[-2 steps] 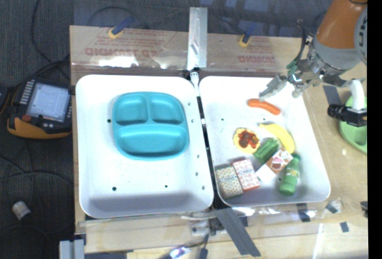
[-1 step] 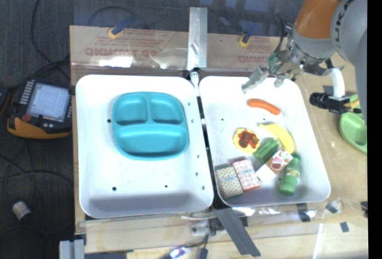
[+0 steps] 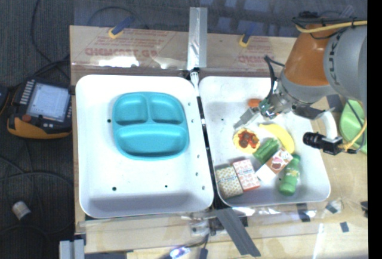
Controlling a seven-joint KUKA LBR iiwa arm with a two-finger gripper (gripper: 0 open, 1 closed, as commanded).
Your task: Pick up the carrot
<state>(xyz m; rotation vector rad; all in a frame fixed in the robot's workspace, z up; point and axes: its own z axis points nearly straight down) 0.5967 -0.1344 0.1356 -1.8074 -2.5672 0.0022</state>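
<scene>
The gripper (image 3: 255,113) hangs over the right bin (image 3: 227,93), its grip impossible to tell; the carrot (image 3: 255,102) (at its 12 o'clock) lies unlifted, so picking remains.

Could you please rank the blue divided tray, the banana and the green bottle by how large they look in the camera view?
1. Blue divided tray, by far the largest.
2. Banana.
3. Green bottle, close to the banana, so that order is unsure.

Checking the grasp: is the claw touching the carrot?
Cannot tell. In the camera view the claw overlaps the carrot, hiding any contact or gap.
</scene>
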